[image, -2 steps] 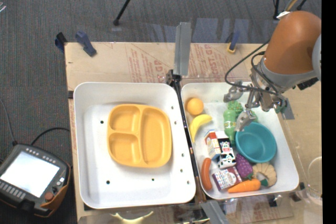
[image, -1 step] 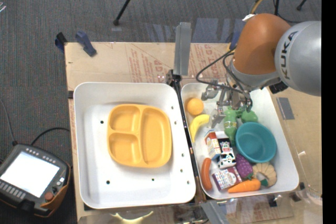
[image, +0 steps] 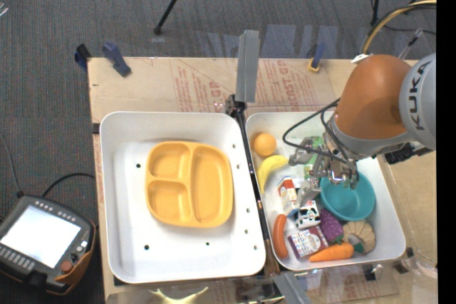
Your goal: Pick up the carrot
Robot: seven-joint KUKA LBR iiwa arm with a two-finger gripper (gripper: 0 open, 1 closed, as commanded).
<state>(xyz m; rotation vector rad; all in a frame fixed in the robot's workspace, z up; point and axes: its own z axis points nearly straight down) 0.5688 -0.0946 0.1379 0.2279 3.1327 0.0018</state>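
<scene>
Tablet (image: 43, 242): a handheld screen unit lies on the floor at the near left, its cable running off behind it.
Carrot (image: 332, 252): lies on its side at the near edge of the right bin, orange body pointing left, green top to the right, apart from the gripper.
Sausage (image: 280, 235): a red-orange piece lies lengthwise by the right bin's near left wall.
Packet (image: 306, 242): a small printed pack rests between the sausage and the carrot.
Grapes (image: 331, 226): a purple bunch sits just behind the carrot, with a tan ridged item (image: 360, 233) to its right.
Right bin (image: 393, 213): white, shallow, crowded with toy food.
Teal bowl (image: 349, 199): sits upright in the middle of the right bin, under the gripper's edge.
Gripper (image: 322, 169): hangs over the middle of the right bin; whether the fingers are spread or closed cannot be told.
Banana (image: 269, 169): yellow, near the left wall, with an orange (image: 264, 144) behind it.
Left bin (image: 117, 153): white, holding a yellow divided plate (image: 189, 183) with three compartments.
Arm (image: 374, 107): the orange band and grey body reach in from the right.
Bench (image: 178, 82): a board with blue clamps at its far edge.
</scene>
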